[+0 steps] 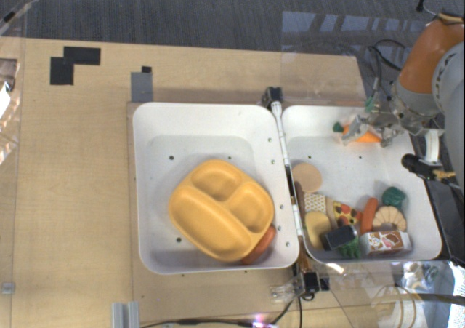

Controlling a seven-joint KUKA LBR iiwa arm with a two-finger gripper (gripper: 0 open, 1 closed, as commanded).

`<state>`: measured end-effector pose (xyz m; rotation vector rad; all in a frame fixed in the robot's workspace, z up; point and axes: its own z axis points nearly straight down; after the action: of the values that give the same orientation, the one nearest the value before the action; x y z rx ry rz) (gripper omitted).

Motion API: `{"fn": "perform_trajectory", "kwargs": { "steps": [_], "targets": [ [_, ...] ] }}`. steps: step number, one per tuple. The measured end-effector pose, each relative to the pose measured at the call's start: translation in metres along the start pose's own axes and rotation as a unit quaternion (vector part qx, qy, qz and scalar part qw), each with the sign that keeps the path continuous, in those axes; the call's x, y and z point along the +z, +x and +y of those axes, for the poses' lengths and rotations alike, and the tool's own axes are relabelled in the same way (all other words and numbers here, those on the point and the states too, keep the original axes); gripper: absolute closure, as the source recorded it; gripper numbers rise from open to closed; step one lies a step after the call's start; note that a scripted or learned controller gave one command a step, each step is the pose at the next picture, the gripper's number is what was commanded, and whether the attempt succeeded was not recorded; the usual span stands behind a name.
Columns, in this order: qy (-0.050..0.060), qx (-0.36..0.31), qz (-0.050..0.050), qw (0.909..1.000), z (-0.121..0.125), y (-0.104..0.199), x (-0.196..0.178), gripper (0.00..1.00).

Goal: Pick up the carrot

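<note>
Pale wooden bench, two white bins: gripper [383,124] at the right bin's [429,196] 12 o'clock rim, closed around the carrot [361,132], whose green top pokes toward 9 o'clock; shallow end-grip could let it swivel and drop.

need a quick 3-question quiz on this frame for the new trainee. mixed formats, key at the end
1. True or false: the yellow divided plate lies in the left bin.
2. Multiple choice: where in the right bin is the carrot?
A. near the far wall, right by the end effector
B. in the heap at the near wall
C. against the right wall
3. Short answer: which bin holds the heap of toy food?

Key: 1 true; 2 A; 3 the right bin.
</note>
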<state>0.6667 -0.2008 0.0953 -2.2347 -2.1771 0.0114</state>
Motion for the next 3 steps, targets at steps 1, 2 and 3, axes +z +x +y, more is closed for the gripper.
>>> {"fn": "perform_trajectory", "kwargs": {
  "steps": [1,2,3],
  "targets": [
    [-0.002,-0.004,0.001,1.0000,0.003,0.003,-0.013,1.00],
    [-0.002,-0.005,0.001,1.0000,0.003,0.003,-0.013,0.00],
    [-0.015,-0.021,-0.006,0.9997,-0.053,0.032,0.009,0.00]
  ]
}}
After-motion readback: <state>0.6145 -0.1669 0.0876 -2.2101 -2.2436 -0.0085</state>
